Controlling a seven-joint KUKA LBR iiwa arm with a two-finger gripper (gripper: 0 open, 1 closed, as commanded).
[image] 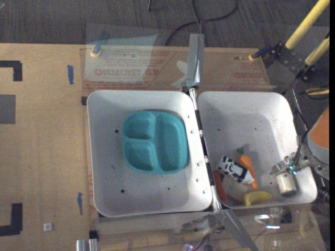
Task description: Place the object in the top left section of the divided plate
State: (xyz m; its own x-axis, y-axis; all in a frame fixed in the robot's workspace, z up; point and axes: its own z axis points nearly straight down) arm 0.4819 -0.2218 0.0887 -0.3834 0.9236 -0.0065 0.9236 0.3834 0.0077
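Note:
A teal divided plate (155, 141) lies in the left bin (104, 182), with two small sections on its left side and one long section on its right. In the right bin (261, 124) a pile of small toys sits near the front: an orange carrot (247, 166), a black and white toy (233, 170), a yellow piece (257, 197) and a red piece (219, 186). My gripper (285, 167) hangs low at the right bin's right edge, above a pale cylinder (286, 184). Nothing shows between its fingers.
The arm's orange band (322, 132) comes in at the right edge. A metal divider (194, 67) runs between the bins. Clear plastic sheets lie behind the bins, and yellow poles (309, 20) stand at the top right.

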